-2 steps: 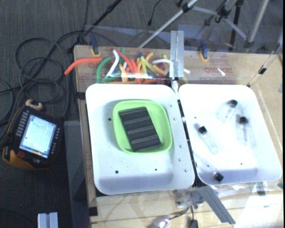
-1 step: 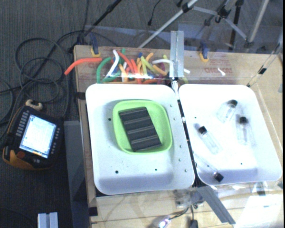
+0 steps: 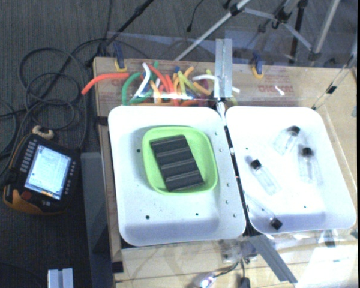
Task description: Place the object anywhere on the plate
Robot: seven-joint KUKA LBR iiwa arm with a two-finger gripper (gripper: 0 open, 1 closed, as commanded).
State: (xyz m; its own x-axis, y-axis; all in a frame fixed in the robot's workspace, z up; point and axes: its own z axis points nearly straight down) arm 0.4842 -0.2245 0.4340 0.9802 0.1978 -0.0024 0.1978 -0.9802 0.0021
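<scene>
we see dark ribbed block [image 3: 177, 162] flat on green plate [image 3: 210, 161] | left bin [image 3: 129, 209] | clear black-capped vials [image 3: 261, 174] in right bin [image 3: 330, 197]

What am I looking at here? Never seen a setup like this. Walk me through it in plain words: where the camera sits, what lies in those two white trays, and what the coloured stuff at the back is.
This is one picture from a camera fixed above a workbench, looking down at a slant. The bench carries two shallow white bins side by side. The left bin holds a green plate, and on that plate lies a dark ribbed block. The right bin holds several small clear vials with black caps, for example one near its middle and one toward the upper right; they are faint against the white, so I cannot count them surely. Behind the bins lies a tangle of coloured tubes or cords. On the floor at the left sits a handheld control pad with a lit screen, joined to black cables.
</scene>
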